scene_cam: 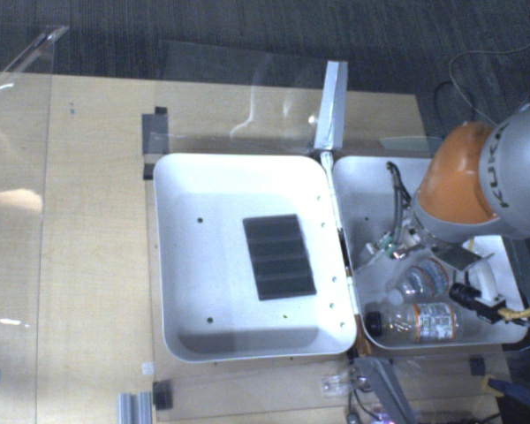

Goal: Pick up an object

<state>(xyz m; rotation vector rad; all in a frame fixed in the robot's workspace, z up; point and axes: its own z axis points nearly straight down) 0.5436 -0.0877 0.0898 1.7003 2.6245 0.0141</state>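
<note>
Camera view: end effector (390, 247) blurred beneath arm (477, 179).

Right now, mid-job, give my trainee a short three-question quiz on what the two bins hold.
1. True or false: the dark ribbed rectangular pad lies in the left white bin.
2. Which bin does the grey arm with the orange band hang over: A left, B right?
3. Fill in: the clear plastic bottle with a label lies along the right white bin's ____ wall.

Key: 1 true; 2 B; 3 near.
</note>
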